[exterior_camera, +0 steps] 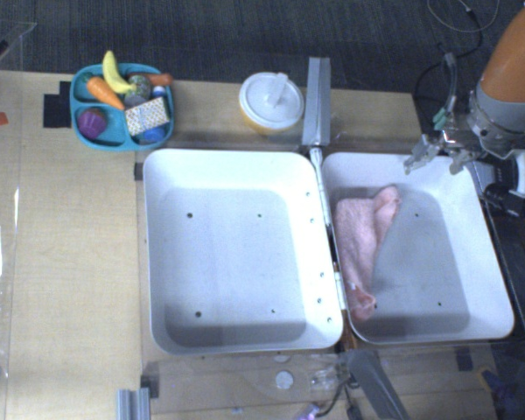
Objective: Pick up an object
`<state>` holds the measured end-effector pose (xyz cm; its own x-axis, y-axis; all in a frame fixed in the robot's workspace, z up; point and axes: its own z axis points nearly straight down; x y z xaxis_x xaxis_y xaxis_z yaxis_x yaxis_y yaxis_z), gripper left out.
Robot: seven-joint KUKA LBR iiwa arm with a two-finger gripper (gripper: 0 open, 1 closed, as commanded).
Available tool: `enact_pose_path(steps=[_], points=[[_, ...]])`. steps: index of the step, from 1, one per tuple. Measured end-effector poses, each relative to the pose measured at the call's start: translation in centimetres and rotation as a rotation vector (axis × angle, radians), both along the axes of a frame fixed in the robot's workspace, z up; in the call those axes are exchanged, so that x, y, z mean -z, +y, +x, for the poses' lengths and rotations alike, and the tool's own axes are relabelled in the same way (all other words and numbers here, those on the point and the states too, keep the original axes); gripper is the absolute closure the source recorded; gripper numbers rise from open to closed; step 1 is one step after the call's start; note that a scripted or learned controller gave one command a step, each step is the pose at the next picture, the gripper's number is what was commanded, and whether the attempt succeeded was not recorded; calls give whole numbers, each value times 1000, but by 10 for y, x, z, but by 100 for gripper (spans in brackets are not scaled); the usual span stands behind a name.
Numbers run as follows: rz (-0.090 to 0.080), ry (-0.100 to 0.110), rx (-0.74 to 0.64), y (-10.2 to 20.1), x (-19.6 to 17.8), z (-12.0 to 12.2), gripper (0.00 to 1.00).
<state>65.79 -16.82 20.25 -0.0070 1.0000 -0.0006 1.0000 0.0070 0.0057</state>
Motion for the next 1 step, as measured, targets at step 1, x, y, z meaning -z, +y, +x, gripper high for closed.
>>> enact_pose_path(steps=[1], points=[[-2,-8,-8,2,-13,2,100]])
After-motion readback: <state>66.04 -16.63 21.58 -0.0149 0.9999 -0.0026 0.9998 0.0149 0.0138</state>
